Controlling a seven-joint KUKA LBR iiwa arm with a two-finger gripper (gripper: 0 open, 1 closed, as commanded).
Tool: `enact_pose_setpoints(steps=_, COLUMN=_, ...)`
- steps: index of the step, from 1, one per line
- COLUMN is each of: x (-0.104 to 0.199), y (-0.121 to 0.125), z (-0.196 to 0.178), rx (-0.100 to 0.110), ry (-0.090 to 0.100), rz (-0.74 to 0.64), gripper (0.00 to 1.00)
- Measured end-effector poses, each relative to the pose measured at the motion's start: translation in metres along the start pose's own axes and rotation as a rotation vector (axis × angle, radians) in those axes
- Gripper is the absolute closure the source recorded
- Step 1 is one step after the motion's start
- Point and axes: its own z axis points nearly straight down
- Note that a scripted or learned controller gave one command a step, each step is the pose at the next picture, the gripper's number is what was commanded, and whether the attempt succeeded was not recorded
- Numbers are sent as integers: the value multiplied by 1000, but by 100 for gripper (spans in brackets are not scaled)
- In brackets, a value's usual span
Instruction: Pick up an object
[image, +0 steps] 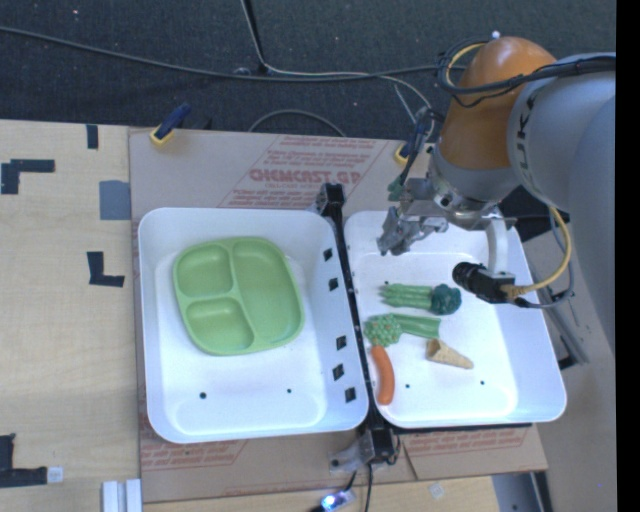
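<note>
On your left, the green plate (238, 294) lies alone in the left bin (160, 330). In the right bin (520, 380) you have an orange carrot (383, 374), two green broccoli pieces (400, 327) (422, 296), and a small tan wedge (447, 352). The gripper (396, 236) hangs over the bin's far corner with nothing in it; it looks a little open, but the picture is blurry there. Move it toward the near broccoli piece, line it up over the stem, then go straight down.
</note>
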Motion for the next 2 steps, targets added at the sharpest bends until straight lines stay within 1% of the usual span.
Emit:
enact_pose_setpoints(steps=1, x=47, y=-11, z=10, rx=0, ry=0, rz=0, gripper=100)
enact_pose_setpoints(steps=2, x=97, y=-12, z=2, rx=-2, ry=0, rz=-1, gripper=100)
